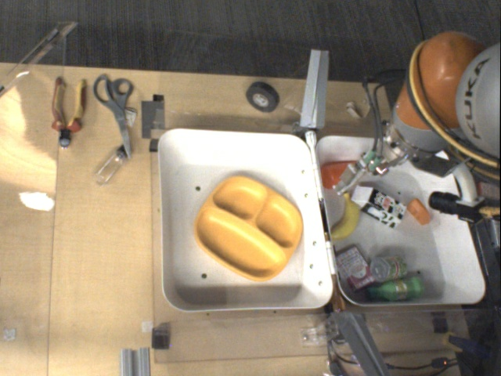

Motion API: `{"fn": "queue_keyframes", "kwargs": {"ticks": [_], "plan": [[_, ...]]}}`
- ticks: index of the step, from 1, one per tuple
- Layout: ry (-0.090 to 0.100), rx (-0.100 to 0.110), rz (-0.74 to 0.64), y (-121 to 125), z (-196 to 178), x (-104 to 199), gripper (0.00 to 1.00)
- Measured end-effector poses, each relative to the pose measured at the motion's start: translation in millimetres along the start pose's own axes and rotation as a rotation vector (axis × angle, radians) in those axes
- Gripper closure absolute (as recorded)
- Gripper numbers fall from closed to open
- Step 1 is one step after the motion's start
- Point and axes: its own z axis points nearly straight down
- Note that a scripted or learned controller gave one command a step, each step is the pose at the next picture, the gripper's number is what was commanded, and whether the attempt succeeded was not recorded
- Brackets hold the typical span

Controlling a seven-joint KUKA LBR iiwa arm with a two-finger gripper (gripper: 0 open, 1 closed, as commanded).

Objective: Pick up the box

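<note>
Partly arm-hidden: gripper [362,171] over box [385,207].

Single fixed camera, mounted above the bench [78,233], looking down at a slant. Both white bins fall in frame: left bin [180,272] central, right bin [462,280] near the right edge. The arm [450,77] enters from the right. Moderate distance; dark floor [196,14] along the top.
</note>
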Motion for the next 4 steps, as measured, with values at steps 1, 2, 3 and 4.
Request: {"fn": "queue_keyframes", "kwargs": {"ticks": [1, 2, 3, 4], "plan": [[-0.002, -0.005, 0.393, -4, 97, -25, 0.0], [-0.009, -0.014, 0.388, -1, 83, -27, 1.0], [-0.009, -0.013, 0.388, -1, 83, -27, 0.0], [-0.005, -0.008, 0.447, -21, 96, -1, 0.0]]}}
